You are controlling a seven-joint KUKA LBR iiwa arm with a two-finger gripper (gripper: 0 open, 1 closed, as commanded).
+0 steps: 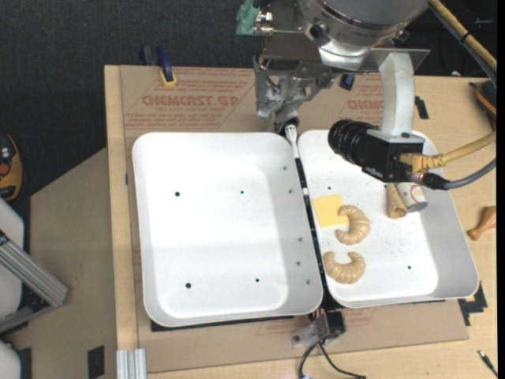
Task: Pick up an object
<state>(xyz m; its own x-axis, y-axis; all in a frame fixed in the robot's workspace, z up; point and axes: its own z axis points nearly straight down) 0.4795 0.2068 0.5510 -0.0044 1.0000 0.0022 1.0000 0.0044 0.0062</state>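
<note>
Hiding fingers [286, 121] (arm's [355, 6] bulk above).

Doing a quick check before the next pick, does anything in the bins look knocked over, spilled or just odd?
Nothing looks spilled or damaged. The yellow block, two croissant-shaped pieces and a small cylinder lying on its side all sit in the right bin. The upper croissant piece touches the block, which may complicate a clean pick.

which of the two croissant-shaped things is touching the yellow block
The upper croissant, the one farther from the bin's near edge: it lies against the yellow block. The lower croissant lies apart from it.
</note>
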